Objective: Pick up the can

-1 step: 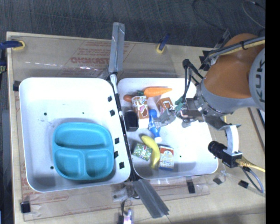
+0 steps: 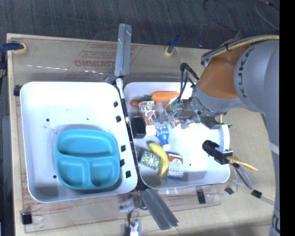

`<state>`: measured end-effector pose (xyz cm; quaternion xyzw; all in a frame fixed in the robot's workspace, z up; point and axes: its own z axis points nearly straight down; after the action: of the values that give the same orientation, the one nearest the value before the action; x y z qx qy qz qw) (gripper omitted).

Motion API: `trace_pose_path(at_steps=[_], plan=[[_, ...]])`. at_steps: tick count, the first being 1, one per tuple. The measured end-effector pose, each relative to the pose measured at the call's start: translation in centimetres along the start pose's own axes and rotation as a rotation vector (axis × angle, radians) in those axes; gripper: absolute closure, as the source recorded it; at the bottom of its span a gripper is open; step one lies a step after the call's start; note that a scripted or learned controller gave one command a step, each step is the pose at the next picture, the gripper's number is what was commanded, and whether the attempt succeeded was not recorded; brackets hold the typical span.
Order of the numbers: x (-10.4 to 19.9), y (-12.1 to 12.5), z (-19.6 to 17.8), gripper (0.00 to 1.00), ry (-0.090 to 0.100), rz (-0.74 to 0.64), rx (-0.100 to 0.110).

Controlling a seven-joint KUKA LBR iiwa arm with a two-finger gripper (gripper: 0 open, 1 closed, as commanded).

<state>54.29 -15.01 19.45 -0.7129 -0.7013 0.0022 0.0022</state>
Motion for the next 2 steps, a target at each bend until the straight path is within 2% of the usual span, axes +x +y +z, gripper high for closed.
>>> trace_pose_path(at_steps=[1, 2], plan=[[-4.2, 1.9, 10.4, 0.00, 0.001, 0.312, -0.001], [1.2, 9.8, 10.5, 0.00, -0.006, 0.249, 0.012]])
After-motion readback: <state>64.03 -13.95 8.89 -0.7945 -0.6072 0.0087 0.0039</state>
